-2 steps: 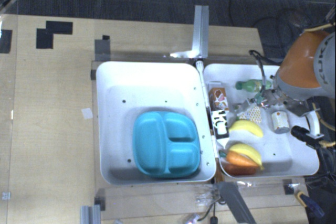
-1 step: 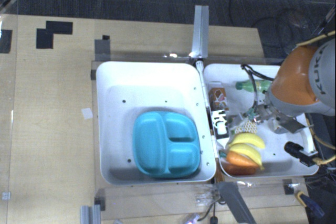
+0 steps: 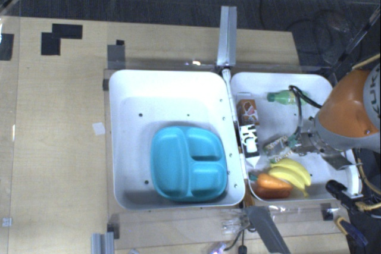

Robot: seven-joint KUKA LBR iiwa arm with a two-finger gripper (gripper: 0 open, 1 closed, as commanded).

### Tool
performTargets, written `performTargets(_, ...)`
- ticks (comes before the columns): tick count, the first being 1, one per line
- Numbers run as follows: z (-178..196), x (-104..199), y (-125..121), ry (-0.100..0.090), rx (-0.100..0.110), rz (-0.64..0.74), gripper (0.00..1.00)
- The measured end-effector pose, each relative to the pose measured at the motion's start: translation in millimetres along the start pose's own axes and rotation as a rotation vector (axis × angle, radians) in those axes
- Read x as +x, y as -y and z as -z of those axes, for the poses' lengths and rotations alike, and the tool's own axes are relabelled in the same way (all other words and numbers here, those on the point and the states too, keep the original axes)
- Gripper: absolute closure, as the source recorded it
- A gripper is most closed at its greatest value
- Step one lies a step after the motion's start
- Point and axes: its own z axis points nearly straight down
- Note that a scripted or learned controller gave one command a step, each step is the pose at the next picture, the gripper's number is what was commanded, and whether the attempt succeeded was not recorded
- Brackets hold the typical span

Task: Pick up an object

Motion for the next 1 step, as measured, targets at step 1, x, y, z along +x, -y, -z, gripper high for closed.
performTargets(1, -3.3, 3.8, -42.7, -0.002, 0.011, 0.018, 0.0)
